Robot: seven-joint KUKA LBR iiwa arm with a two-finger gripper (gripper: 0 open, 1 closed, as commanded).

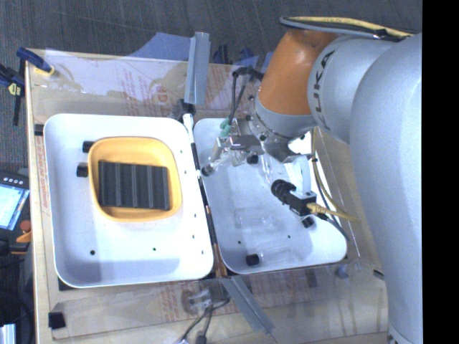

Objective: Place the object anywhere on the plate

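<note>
Camera view: left bin holds yellow plate; tool over right bin, grip unclear.

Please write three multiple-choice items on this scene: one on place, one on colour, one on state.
1. Which bin holds the plate?
A. left bin
B. right bin
C. neither bin

2. What colour is the plate's rim?
A. blue
B. yellow
C. red

3. Where is the pincer?
A. over the right bin
B. over the plate
C. off the bench

Answers:
1. A: the plate lies in the left bin.
2. B: its rim is yellow around a dark ribbed middle.
3. A: the pincer hangs over the right bin.
</note>
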